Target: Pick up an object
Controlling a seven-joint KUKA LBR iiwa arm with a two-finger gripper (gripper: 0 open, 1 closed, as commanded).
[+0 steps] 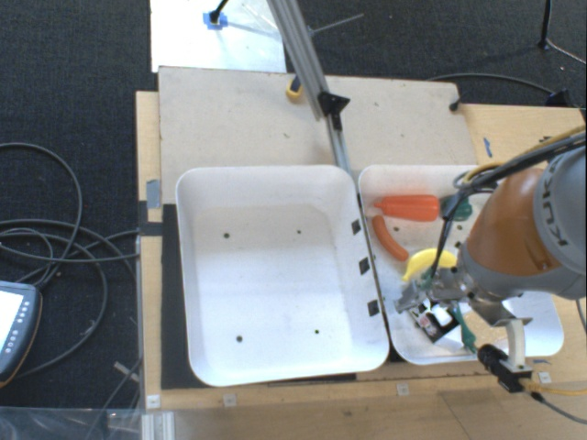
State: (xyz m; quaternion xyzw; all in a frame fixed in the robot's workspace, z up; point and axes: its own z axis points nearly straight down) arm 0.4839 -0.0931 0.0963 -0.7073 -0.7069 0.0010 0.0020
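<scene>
- At the near edge of the counter (303, 122), the right bin's (371, 186) front rim sits just behind a black fitting (503, 367) on the arm.
- The hand (431, 314) is down inside the right bin, near its front left part, with a black, white and red cluster under it; whether it is spread or pressed together I cannot tell.
- A green piece (466, 330) shows just right of the hand, partly hidden by the arm.
- The arm (518, 236), grey with an orange band, comes in from the right and covers much of this bin.
- A yellow object (427, 262) lies just behind the hand, close to or touching the arm.
- A thin orange stick (389, 238) lies slanted farther back, near the bin's left wall.
- A fat orange carrot-like object (409, 207) with a dark green end lies crosswise near the bin's far wall.
- The left bin (275, 273) sits alongside, its wall touching the right bin's.
- A grey metal pole (298, 39) slants over the far counter.
- On the dark floor at left lie cables (55, 236) and a tablet-like device (14, 324).
</scene>
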